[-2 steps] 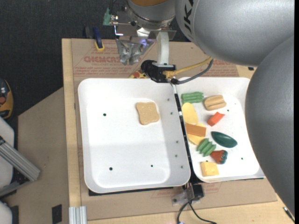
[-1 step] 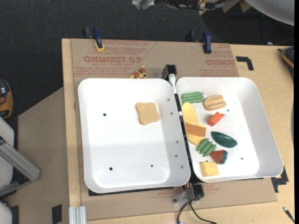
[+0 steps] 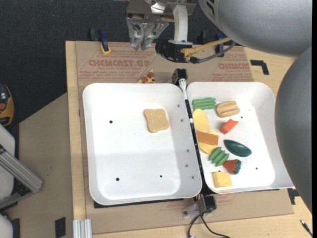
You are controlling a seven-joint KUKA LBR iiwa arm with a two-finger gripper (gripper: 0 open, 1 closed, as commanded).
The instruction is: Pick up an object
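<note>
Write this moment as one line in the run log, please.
gripper: above bench, behind bins, holding nothing | tan toast-shaped slice: alone in left white bin | right white bin: assorted toy foods | pick: not done

Two white bins (image 3: 99, 148), ten toy foods (image 3: 156, 120)

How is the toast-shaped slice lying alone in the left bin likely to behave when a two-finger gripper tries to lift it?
The toast slice lies flat on the left bin, so fingers may struggle to get under its thin edges. It looks like rigid toy food, probably light and stiff. On the smooth white floor it may slide if pushed.
</note>
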